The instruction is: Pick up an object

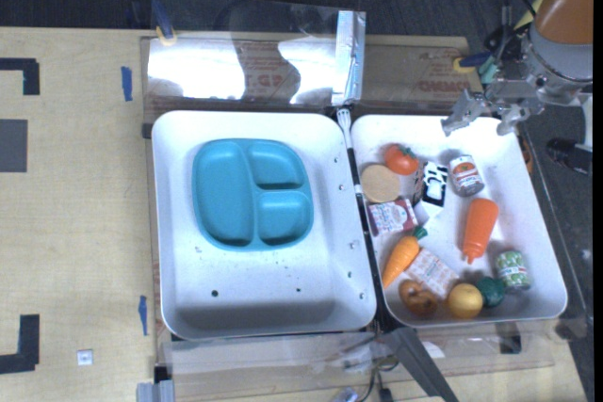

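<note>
Objects crowd the right bin: a tomato at 11 o'clock, a can at 12, a carrot at centre, a smaller carrot at 8, a lemon at 6. The end effector hangs over the bin's 12 o'clock rim, holding nothing; its finger spread I cannot tell. A blue tray sits in the left bin.

bins: glossy white plastic | tray: matt blue plastic | bench: pale wood
</note>
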Controlling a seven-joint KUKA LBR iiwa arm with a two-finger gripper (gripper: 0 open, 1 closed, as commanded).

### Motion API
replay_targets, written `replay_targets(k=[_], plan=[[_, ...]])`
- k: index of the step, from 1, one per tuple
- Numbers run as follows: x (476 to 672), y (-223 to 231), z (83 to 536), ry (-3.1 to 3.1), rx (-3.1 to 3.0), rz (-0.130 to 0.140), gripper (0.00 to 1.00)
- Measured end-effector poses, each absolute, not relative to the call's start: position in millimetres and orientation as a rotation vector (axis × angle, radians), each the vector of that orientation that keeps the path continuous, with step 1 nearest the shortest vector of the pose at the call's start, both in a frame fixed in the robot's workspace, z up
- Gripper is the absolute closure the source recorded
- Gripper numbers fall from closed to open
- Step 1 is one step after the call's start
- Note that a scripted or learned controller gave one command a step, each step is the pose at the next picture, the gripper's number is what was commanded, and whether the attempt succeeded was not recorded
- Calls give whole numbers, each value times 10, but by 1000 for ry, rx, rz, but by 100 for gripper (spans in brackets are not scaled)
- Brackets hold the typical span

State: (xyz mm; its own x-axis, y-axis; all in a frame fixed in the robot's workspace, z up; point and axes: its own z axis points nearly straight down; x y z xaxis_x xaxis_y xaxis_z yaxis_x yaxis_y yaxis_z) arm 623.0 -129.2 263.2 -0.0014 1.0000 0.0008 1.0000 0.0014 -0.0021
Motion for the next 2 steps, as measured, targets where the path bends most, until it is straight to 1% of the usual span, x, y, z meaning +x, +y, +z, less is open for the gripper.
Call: replay_targets(k=[1, 2], plan=[[6132, -1168, 1019, -2102, -2320, 14, 0], [6176, -1179, 1189, -2108, -2330, -1, 100]])
